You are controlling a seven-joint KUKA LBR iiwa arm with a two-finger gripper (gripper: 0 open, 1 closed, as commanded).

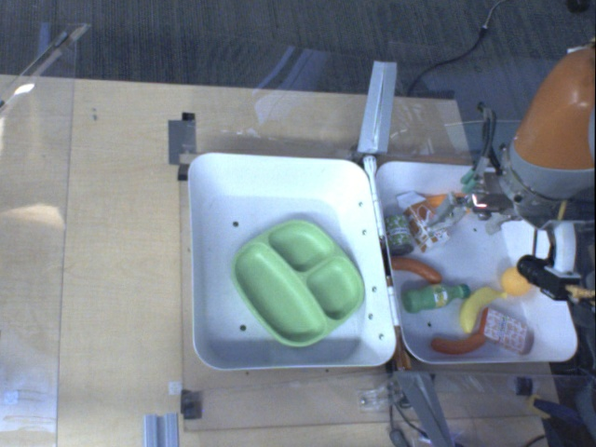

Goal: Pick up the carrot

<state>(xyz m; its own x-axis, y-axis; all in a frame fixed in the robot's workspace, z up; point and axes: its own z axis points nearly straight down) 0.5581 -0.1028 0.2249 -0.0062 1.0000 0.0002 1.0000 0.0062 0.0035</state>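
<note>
Wood bench w/ left bin (pixel 219 194) holding a green plate (pixel 298 280). In the right bin (pixel 549 341), nearest edge: sausage (pixel 458 345), red packet (pixel 507 329), print too blurry to read. Farther back is the gripper (pixel 467 201), arm in from the right, wrist low; open or closed, can't tell. Carrot (pixel 435 199) is just left of it, a short orange stub lying approx left-right, tip direction unclear.

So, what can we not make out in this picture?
1. Carrot: camera view, just a small orange bit beside the gripper; shape blurred.
2. Gripper: glare hides whether it holds anything.
3. Right bin: far right corner covered by the arm.
4. Packet: label too small.
</note>
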